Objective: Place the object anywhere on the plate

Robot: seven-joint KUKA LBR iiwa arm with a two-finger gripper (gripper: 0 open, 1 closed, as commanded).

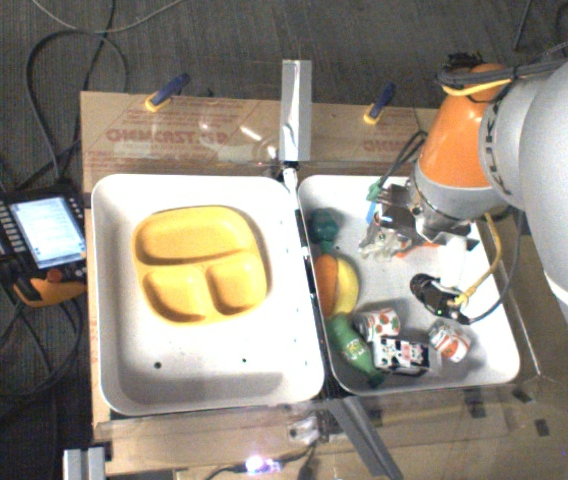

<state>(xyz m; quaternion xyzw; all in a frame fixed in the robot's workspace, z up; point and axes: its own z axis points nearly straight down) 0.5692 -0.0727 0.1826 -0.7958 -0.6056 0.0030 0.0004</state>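
Yellow three-compartment plate [202, 261] — flat, left bin [114, 368]

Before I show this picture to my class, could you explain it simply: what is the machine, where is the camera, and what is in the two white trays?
The picture comes from one fixed camera above a bench, looking down at a slant. The grey machine with an orange band is a robot arm reaching in from the right. Its gripper, a two-fingered claw, hangs over the right bin; nothing visible sits between its fingers.

The left bin holds a yellow plate with three compartments. That is where one object should go.

The right bin holds small items: a dark green ball-like object, an orange and yellow toy fruit, a green toy and some small red and white packets. A handheld control screen lies left of the bench.
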